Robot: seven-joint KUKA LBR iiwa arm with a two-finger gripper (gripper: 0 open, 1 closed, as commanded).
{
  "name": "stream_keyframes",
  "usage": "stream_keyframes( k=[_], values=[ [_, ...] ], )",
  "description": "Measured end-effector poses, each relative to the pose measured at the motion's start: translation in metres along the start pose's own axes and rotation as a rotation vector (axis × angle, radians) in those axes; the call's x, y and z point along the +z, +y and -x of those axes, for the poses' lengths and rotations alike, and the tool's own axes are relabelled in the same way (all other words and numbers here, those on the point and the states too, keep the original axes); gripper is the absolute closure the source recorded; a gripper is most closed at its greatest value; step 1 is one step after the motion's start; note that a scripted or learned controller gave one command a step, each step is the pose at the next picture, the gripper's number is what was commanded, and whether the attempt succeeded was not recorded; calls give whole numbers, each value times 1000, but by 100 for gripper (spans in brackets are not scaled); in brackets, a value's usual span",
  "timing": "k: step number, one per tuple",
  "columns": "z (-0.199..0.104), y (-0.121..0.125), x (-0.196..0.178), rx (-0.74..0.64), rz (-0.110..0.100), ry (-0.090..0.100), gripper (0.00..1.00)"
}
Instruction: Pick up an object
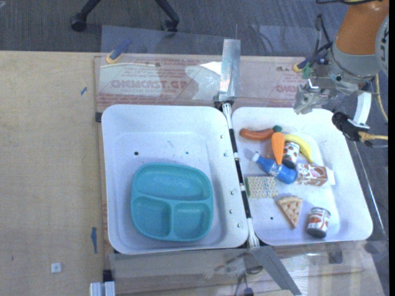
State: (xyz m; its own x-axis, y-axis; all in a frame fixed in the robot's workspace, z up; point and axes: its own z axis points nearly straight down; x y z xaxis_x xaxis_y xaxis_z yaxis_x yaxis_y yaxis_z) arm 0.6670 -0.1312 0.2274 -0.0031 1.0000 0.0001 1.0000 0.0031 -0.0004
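The hand (pixel 307 100) hovered at the upper right of the frame, above the right bin's (pixel 358 227) far rim; its finger state could not be told.

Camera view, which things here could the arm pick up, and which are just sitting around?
Pickable, in the right bin: hot dog, carrot, banana, blue bottle, pizza slice, small jar.

Lying about: teal divided tray, left bin.

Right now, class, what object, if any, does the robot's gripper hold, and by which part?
Nothing is held: the gripper hangs over the right bin's back rim, apart from the toy food lying in it.
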Motion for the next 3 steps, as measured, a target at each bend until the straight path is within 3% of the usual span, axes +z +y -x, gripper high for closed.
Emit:
stream_keyframes(
  k=[1,2,3],
  values=[
    [1,-3,128,3,6,-2,0],
    [2,-2,117,3,10,-4,100],
    [-97,-4,15,-2,3,0,100]
  ],
)
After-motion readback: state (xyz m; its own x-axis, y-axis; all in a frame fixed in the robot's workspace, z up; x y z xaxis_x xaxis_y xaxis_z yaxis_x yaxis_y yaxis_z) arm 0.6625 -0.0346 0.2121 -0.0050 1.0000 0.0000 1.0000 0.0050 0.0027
